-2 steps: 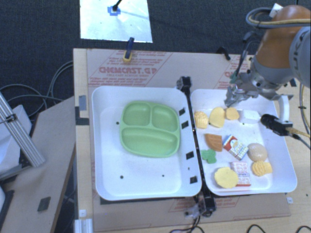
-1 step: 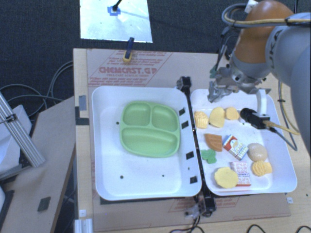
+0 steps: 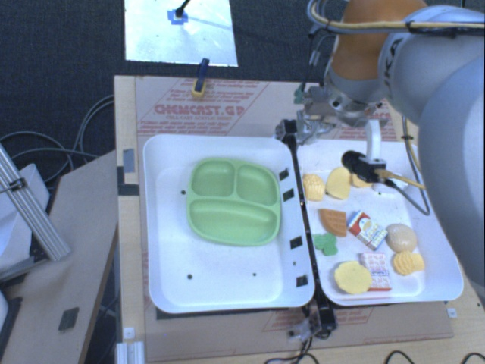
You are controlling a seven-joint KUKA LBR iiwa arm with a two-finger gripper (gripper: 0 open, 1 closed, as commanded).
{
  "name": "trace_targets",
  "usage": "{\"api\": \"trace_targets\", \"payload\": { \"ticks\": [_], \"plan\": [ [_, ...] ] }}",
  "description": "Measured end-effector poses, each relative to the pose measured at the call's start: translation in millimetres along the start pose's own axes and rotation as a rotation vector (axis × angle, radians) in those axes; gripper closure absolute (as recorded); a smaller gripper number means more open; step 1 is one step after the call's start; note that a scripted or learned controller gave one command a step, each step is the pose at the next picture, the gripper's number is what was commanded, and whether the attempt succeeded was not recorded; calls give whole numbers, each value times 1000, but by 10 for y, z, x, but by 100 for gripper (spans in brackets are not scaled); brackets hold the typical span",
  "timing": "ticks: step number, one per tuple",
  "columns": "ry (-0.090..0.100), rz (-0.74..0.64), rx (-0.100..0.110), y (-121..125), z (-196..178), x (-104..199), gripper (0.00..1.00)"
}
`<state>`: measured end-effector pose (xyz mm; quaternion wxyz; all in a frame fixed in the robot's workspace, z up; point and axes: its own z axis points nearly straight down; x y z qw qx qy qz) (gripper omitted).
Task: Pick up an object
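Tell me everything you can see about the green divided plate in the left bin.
The green plate is a pale green tray with rounded corners, plastic by its look, split into three compartments: two smaller ones at the far side and one long one at the near side. All three hold nothing. It lies flat, right way up, on the floor of the left bin, turned slightly askew, toward the bin's far right part near the divider. Nothing rests on it, and the gripper is apart from it.
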<state>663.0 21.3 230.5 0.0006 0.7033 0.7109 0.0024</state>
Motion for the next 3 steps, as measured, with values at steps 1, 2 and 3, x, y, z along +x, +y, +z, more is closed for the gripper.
{"api": "trace_targets", "payload": {
  "ticks": [1, 2, 3],
  "plan": [
    [-2, 5, 4, 23, 141, 163, 100],
    [-3, 10, 2, 44, 50, -21, 100],
    [-3, 7, 4, -51, 50, 39, 100]
  ]
}}
